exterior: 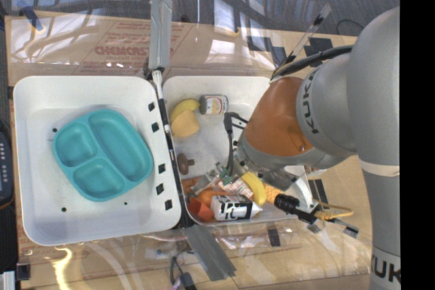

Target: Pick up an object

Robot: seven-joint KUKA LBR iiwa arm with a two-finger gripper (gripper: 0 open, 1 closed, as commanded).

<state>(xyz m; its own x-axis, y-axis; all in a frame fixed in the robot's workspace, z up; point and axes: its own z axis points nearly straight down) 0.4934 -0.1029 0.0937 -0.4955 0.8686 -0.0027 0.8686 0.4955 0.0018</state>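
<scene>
Hanging over the right bin (178,88), gripper (231,170) (grip indiscernible), banana (254,188) beside.

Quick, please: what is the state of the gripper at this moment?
Two-finger gripper: low in the right white bin, above the cluttered objects; state cannot be told.

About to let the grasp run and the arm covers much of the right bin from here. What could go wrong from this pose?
1. The arm blocks the gripper, so a miss would be hard to spot.
2. Near the right bin's lower edge, the banana, the black-and-white carton and orange pieces lie crowded, so the grasp may catch two things or push them aside.
3. That pile sits close to the wall, leaving little room to close.
</scene>
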